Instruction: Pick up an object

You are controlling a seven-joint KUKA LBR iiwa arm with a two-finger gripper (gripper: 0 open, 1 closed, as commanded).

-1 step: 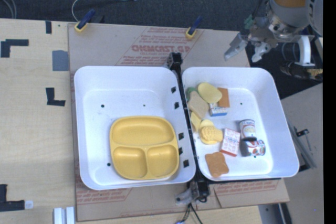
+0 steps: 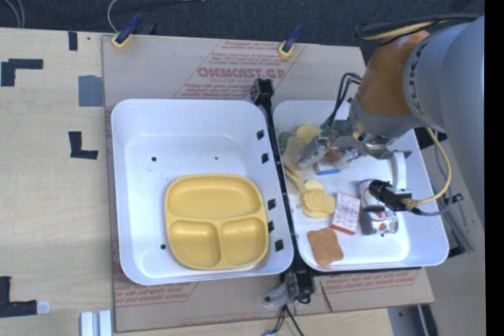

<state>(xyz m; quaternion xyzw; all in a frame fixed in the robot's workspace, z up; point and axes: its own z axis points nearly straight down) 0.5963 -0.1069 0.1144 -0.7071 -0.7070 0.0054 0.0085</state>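
Right bin (image 2: 425, 252), upper-left corner: gripper (image 2: 329, 156) low over toy food pile, finger state can't tell; waffle (image 2: 318, 201) looks light, rigid plastic, grab across edges.

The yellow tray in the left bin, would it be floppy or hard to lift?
The yellow tray looks like molded plastic with three hollows, so it is probably stiff and light. It lies flat and wide in the left bin, so it likely won't roll, but gripping may need its rim.
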